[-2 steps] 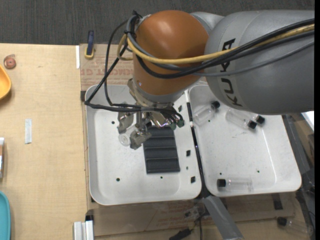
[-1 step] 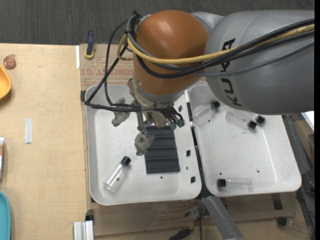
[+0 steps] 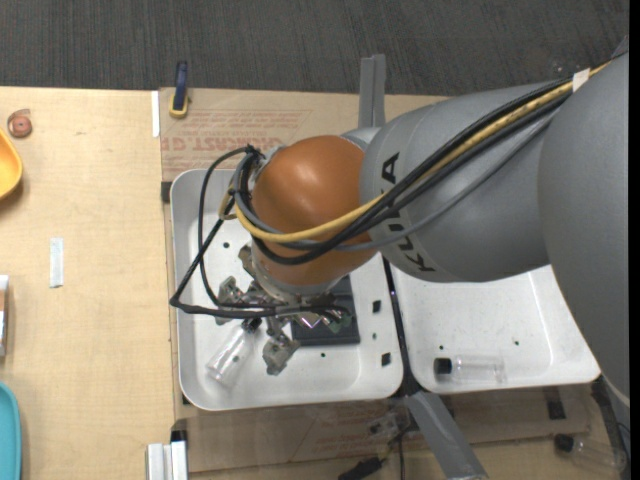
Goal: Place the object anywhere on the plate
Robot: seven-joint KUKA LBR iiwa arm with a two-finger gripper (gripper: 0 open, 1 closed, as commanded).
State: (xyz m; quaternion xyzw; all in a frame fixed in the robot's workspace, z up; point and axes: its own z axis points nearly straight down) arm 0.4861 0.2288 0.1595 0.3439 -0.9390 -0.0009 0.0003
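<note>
On the bench we see two white bins (image 3: 190,368); our gripper (image 3: 275,343) hangs over the left one, a clear tube (image 3: 227,356) at its nine o'clock.

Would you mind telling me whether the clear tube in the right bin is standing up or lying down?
Lying down. The tube rests lengthwise on the floor of the right bin, near its front edge.

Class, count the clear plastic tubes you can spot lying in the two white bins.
2. One clear tube lies in the left bin, beside the gripper. The other clear tube lies near the front of the right bin. The arm covers much of both bins, so more may be hidden.
</note>
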